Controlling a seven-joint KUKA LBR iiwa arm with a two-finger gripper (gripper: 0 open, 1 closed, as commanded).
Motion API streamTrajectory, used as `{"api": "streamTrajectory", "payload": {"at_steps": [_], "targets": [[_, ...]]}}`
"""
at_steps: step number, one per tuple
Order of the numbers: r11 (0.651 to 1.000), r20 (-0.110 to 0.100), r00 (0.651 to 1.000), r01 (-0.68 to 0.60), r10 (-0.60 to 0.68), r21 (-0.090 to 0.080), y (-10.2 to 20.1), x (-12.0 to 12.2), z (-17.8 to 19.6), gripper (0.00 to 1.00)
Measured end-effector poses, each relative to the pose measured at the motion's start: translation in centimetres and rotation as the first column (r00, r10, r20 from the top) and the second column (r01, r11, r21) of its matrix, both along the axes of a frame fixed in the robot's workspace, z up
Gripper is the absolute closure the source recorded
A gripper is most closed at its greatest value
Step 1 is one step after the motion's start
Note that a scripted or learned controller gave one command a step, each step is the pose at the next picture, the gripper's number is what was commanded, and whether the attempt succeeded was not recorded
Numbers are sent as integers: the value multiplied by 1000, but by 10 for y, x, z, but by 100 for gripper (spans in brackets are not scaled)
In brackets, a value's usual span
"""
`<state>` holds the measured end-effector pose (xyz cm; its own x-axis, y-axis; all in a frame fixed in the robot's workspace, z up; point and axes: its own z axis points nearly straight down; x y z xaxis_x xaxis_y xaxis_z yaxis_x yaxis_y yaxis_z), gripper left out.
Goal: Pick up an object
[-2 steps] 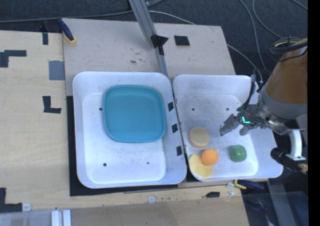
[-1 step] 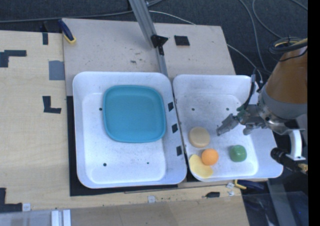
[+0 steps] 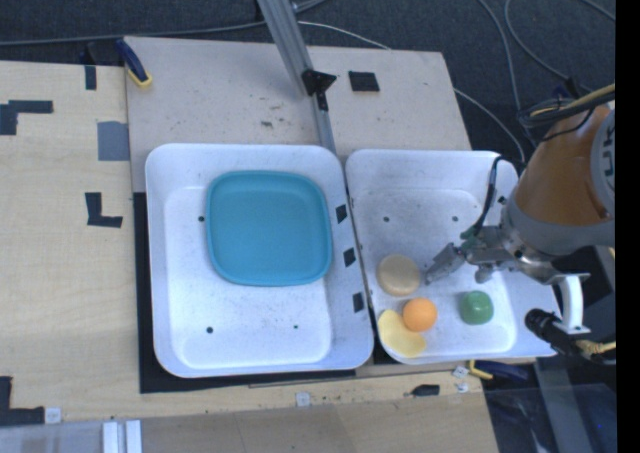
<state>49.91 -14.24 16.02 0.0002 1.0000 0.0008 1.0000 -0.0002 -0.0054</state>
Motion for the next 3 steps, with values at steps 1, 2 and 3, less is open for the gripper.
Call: {"api": "streamTrajectory", "payload": {"at_steps": [1, 2, 3], "targets": [[1000, 1, 1000, -1, 1, 0, 5, -2, -44, 0], [1000, 7, 1000, -1, 1, -2, 5, -2, -71, 0], [1000, 9, 1000, 0, 0, -3, 4, -1, -59, 100]]}}
